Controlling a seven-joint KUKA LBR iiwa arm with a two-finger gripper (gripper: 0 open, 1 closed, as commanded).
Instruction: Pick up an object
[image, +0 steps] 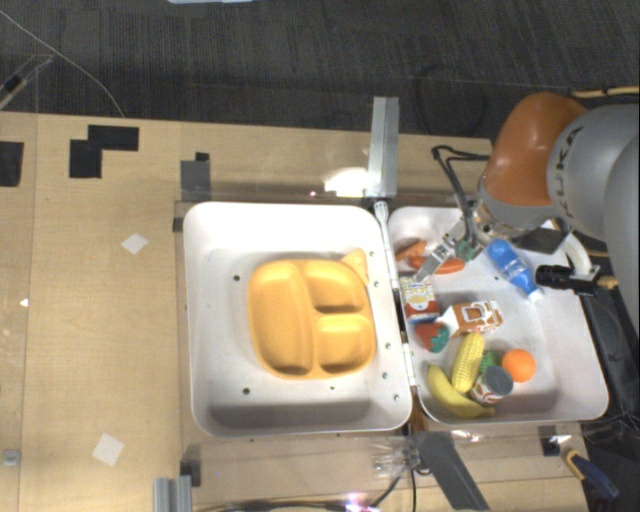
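gripper (437, 258) low in the crowded right bin (580, 345), over an orange-red item (448, 266) near the bin's upper left corner.

i cannot tell whether it is clenched or released, and nothing visibly sits in its grasp. the risk, as i judge it: the toys lie packed close, so the gripper could nudge a neighbour or close on nothing. right bin holds a blue bottle (511, 268), small cartons (478, 317), corn cob (466, 362), banana (452, 394), orange (518, 365); left bin (215, 310) holds a yellow divided tray (308, 317).
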